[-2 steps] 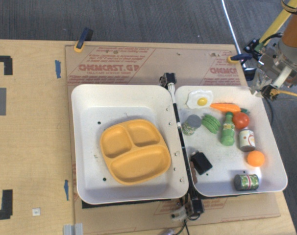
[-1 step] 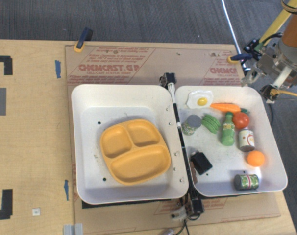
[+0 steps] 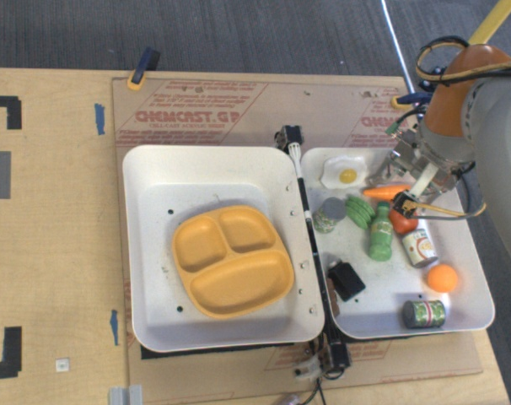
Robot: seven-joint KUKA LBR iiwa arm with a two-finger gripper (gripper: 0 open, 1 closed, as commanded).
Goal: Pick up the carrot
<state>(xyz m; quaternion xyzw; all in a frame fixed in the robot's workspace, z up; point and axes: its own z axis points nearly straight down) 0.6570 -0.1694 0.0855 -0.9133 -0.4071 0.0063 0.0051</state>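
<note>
The carrot (image 3: 379, 193) is a short orange stick lying roughly level in the upper middle of the right bin (image 3: 475, 310), just below the fried egg. My gripper (image 3: 400, 184) reaches in from the upper right and hangs over the carrot's right end. Its two fingers stand spread apart, one finger (image 3: 385, 172) above the carrot and the other by the red piece. The carrot rests on the bin floor. The gripper's body covers the carrot's right tip.
Crowded around the carrot are a fried egg (image 3: 343, 174), a green vegetable (image 3: 357, 210), a green bottle (image 3: 379, 234), a red piece (image 3: 403, 220) and a grey tin (image 3: 329, 214). Lower lie a labelled can (image 3: 418, 248), an orange (image 3: 442, 278), a green can (image 3: 424, 313) and a black block (image 3: 346, 280). The left bin (image 3: 154, 184) holds a yellow divided plate (image 3: 233, 261).
</note>
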